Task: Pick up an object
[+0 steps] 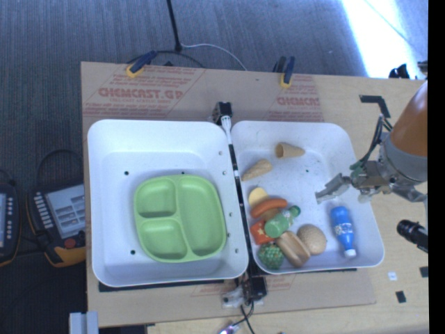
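While the arm (pixel 411 134) reaches in from the right, look first at the near edge of the right bin (pixel 361 259), where most of the toy food is packed. A green broccoli piece (pixel 270 257) sits in the near corner by the divide, a hot dog in a bun (pixel 293 248) touches it, and a tan potato (pixel 312 239) lies just beside that. A blue bottle (pixel 342 231) with a white cap lies flat, alone near the right wall. Just behind the pile there is a small green bottle (pixel 280 223) leaning across a red pepper (pixel 258 232), then an orange carrot (pixel 268 205) and a yellow lemon (pixel 257 195) by the centre wall.

The gripper (pixel 335 186) hovers over the bare middle of this bin, just behind the blue bottle. One grey finger (pixel 328 189) points left; whether the jaws are spread or closed, I cannot tell from here, and nothing shows between them.

Farther back, a pale croissant (pixel 256 168) lies near the divide and an ice-cream cone (pixel 289 149) rests toward the far wall.

In the left bin (pixel 111 138) a green three-part plate (pixel 181 216) lies flat. Both bins sit on a brown board over the worktop (pixel 139 89), with two clamps (pixel 140 63) at its far edge.
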